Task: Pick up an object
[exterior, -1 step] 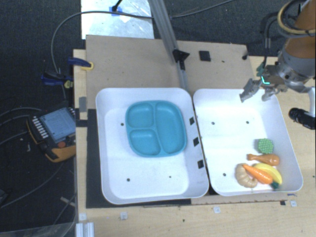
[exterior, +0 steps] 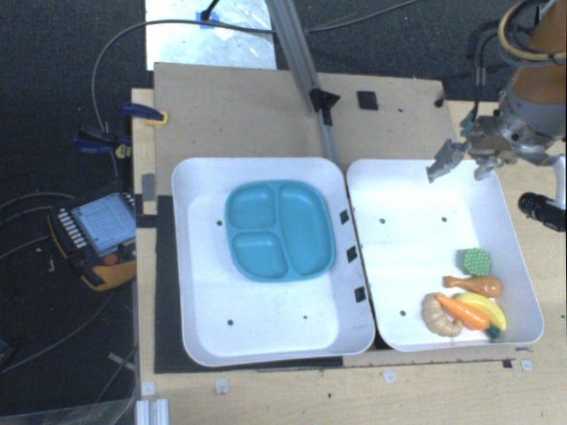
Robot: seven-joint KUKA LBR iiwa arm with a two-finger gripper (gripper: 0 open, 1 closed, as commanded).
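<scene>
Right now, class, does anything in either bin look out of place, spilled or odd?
Nothing stands out. The blue plate lies flat in the left bin. The toy foods, including a carrot and a drumstick, are heaped in the right bin's near corner, none spilled.

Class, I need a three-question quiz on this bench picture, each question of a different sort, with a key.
1. True or false: the blue plate lies in the left bin.
2. Which toy lies nearest the right bin's front edge? A. green ball B. drumstick C. carrot
3. Fill in: the gripper hangs with open fingers over the right bin's ____ corner, nothing between its fingers.

Key: 1 true; 2 C; 3 far right.
</scene>
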